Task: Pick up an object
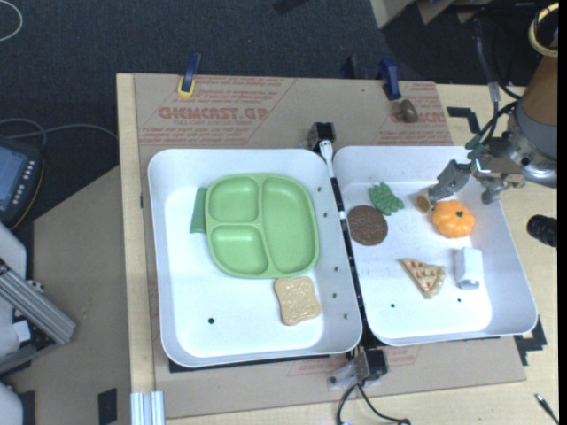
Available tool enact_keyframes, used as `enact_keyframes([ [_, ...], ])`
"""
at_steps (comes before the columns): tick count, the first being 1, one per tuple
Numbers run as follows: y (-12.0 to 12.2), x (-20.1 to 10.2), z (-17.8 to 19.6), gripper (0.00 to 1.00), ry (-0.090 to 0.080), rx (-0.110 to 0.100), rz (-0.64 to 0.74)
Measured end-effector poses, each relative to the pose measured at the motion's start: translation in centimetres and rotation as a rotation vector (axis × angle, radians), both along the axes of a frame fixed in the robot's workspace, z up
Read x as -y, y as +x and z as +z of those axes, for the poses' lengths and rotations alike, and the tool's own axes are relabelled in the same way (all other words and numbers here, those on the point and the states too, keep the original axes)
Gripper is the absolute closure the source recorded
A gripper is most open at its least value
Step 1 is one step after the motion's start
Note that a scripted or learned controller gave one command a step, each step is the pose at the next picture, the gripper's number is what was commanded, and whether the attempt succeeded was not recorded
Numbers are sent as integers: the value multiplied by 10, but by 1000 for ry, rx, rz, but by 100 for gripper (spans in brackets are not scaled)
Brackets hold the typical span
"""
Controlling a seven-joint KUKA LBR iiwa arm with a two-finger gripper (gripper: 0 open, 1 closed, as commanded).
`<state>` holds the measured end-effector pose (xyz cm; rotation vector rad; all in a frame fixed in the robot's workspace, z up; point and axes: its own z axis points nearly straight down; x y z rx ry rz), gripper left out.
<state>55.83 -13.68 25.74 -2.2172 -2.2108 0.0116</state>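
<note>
arm entering from right, hand (467,181) fingers spread

The right bin (496,312) has bare floor along its near edge. Farther back the orange fruit (453,220), waffle wedge (424,275), brown disc (367,225), green sprig (384,197) and white piece (467,266) crowd it.

One fixed camera up high, looking down at a slant on the bench (266,104). Both white bins sit fully in frame: left bin (173,264), right bin (496,299). Medium distance, dark floor along the top edge, the arm (540,104) entering from the right.
</note>
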Motion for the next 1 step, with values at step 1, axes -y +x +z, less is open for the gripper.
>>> enact_keyframes([
  [1, 2, 0, 6, 0, -2, 12, 3],
])
